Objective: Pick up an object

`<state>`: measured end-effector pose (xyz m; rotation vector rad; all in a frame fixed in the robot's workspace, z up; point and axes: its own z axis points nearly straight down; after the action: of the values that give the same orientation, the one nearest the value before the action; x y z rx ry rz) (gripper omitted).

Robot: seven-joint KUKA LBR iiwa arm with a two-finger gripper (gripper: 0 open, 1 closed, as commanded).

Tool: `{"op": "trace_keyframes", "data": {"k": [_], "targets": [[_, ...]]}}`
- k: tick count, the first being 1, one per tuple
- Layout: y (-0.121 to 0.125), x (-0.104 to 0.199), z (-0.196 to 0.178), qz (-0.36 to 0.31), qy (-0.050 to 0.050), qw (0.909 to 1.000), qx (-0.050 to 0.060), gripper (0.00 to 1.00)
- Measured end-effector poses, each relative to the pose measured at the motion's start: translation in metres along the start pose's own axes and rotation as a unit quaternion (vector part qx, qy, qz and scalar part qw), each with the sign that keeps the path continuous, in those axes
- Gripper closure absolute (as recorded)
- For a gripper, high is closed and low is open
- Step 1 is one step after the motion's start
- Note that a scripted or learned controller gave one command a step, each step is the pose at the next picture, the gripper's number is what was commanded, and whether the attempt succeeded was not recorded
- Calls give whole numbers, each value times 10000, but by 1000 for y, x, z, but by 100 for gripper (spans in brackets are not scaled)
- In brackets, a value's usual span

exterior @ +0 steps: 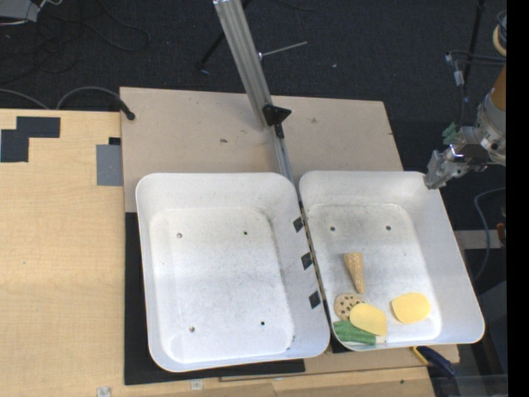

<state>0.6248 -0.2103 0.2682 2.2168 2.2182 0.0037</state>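
The gripper (438,170) hangs at the far right corner of the right bin (430,213), just outside its rim, touching nothing that can be made out. Whether it is open or closed cannot be told; it is too small and blurred. The objects lie well apart from it in the near part of that bin: a tan cone (355,270), a round brown waffle piece (343,305), a yellow slice (369,318) overlapping a green piece (354,333), and a second yellow slice (411,308) to their right. The left bin (165,197) sits beside it on the bench (198,131).
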Motion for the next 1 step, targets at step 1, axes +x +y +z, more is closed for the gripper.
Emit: {"op": "trace_keyframes", "data": {"k": [1], "targets": [[-7, 42, 0, -14, 22, 10000, 41, 100]]}}
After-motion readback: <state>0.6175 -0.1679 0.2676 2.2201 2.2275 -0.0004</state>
